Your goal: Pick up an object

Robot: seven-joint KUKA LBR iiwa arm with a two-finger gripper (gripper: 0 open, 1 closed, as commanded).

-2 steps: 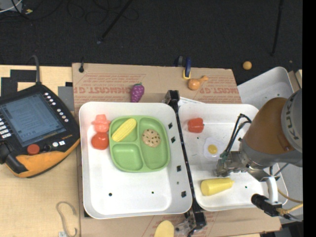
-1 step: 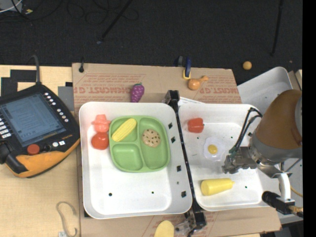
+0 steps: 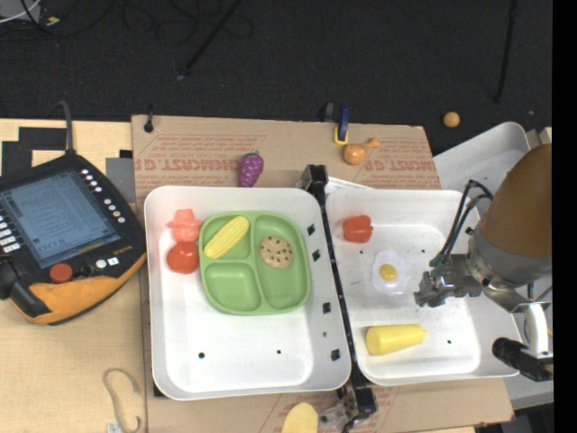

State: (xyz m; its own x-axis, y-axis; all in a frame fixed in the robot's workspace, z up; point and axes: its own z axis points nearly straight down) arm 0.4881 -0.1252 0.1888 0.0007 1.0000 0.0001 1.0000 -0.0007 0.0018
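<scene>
In the right bin [image 3: 451, 207] the gripper [image 3: 431, 291] hangs low just beside the egg [image 3: 389, 272]; I cannot tell its state. A yellow cone [image 3: 394, 338] lies near. Descending off-centre could nudge the flat egg aside and close on nothing.

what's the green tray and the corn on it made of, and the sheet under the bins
Green tray: likely moulded plastic, smooth with a slight sheen and rounded compartment walls. Corn: probably toy plastic, uniformly bright yellow with moulded ridges. Sheet under the bins: corrugated cardboard by its matte brown face and printed red lettering.
</scene>
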